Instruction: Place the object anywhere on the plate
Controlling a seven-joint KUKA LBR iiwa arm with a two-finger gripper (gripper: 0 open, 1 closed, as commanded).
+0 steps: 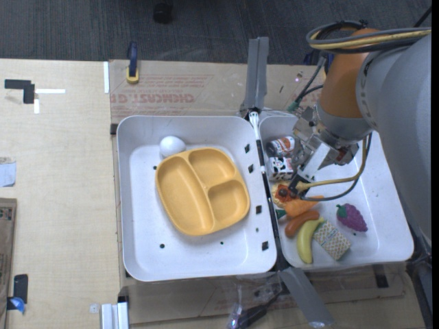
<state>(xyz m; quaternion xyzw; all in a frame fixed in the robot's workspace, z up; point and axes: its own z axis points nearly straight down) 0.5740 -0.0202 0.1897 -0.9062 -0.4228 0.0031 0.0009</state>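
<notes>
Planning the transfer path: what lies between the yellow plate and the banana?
In the camera view, the bins' adjoining white walls separate the yellow three-compartment plastic plate from the yellow toy banana.

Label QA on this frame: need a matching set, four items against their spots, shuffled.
Items:
1. plate
2. egg
3. grapes
4. banana

Spots:
A. right bin, near its front edge
B. middle of the left bin
C. right bin, right of the carrot
D. left bin, at the plate's back-left rim

Pairs: 1-B, 2-D, 3-C, 4-A
</notes>
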